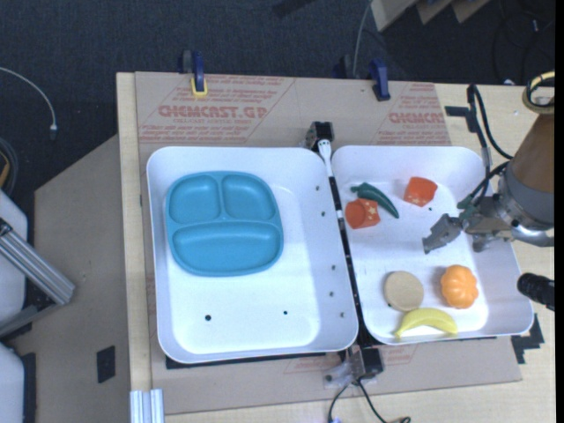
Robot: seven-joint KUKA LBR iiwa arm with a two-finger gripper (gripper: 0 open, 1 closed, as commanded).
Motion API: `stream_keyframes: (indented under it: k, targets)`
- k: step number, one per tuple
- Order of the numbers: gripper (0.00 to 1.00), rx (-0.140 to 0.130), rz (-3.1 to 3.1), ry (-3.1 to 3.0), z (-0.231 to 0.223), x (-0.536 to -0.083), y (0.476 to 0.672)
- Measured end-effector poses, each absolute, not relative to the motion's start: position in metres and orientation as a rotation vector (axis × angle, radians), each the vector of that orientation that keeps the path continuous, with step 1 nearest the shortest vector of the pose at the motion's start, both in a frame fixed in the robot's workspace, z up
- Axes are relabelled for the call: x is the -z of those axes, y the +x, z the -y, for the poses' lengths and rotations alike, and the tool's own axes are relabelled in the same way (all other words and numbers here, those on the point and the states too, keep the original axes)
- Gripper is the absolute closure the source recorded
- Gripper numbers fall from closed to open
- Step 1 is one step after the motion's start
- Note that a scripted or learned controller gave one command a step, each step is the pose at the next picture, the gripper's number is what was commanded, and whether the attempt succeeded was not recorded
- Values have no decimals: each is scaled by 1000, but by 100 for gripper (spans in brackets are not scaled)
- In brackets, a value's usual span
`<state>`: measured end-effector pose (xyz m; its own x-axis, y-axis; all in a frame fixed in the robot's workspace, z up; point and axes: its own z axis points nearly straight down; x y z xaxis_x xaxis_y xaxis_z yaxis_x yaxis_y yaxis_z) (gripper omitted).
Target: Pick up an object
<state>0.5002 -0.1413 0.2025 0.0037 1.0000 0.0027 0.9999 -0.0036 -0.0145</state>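
Cardboard-topped bench (264,104) under the camera bears two white bins; the left bin (308,263) holds a blue divided plate (225,221). In the right bin (388,161) lie a banana (426,322), an orange (459,286), a tan disc (404,290), a green pepper (376,198) and two red pieces. The gripper (441,233) hovers above bare bin floor, and whether it is parted or closed I cannot tell. Judging by this, the step is the approach; no object is held. The banana, nearest the front rim, lies with its long axis left-right, so a grasp should cross it.

Looked like a robotics lab: cardboard-topped bench (264,104) mid-frame w/ blue clamps (196,67) at top edge, loose cables (35,95) upper left, aluminium extrusion (35,267) at left.
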Motion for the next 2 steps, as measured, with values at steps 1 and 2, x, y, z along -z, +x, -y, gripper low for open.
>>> stream_keyframes:
  k: [1,2]
  targets:
    - [0,0,2221,-2221,141,-209,503]
    - [0,-5,2215,-2217,142,-145,503]
